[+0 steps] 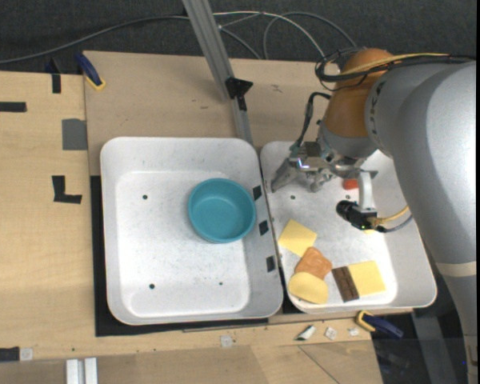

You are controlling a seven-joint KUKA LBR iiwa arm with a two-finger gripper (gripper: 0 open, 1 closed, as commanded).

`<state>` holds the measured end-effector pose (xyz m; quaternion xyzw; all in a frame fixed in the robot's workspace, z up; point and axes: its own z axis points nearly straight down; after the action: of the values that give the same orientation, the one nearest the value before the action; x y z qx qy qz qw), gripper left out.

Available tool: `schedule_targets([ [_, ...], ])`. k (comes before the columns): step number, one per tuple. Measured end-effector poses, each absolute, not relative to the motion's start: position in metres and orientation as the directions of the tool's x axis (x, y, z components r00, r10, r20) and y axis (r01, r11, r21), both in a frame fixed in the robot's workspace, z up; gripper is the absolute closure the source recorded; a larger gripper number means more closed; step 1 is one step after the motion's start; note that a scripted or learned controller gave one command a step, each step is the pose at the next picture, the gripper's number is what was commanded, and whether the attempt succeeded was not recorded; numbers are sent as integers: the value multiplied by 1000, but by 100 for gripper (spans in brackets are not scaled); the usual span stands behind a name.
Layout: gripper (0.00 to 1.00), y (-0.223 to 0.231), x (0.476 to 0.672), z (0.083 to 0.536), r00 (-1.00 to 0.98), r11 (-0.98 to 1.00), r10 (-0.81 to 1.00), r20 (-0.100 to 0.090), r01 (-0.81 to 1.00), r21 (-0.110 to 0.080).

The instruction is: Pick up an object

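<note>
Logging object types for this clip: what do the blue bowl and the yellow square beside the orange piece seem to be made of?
Blue bowl: probably moulded plastic, with uniform colour, smooth walls and a soft sheen. Yellow square: likely foam or sponge, flat and matte with no glints, though rubber is possible. Orange piece: matte too, material unclear.

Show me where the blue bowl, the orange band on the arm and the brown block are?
blue bowl (pixel 221 210): camera view, on its inner floor, in the left bin.
orange band (pixel 350 110): camera view, on its rounded side above the wrist.
brown block (pixel 344 283): camera view, on its top face, right bin.
</note>
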<state>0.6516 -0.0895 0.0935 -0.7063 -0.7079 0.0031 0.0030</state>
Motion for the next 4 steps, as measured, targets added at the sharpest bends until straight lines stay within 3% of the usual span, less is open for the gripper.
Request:
schedule_targets([
  [1, 100, -89, 654, 108, -3, 3, 1000, 0, 1000, -3],
  [3, 100, -93, 657, 224, -2, 2, 1000, -1, 1000, 5],
  [4, 100, -51, 626, 235, -4, 4, 1000, 2, 1000, -2],
])
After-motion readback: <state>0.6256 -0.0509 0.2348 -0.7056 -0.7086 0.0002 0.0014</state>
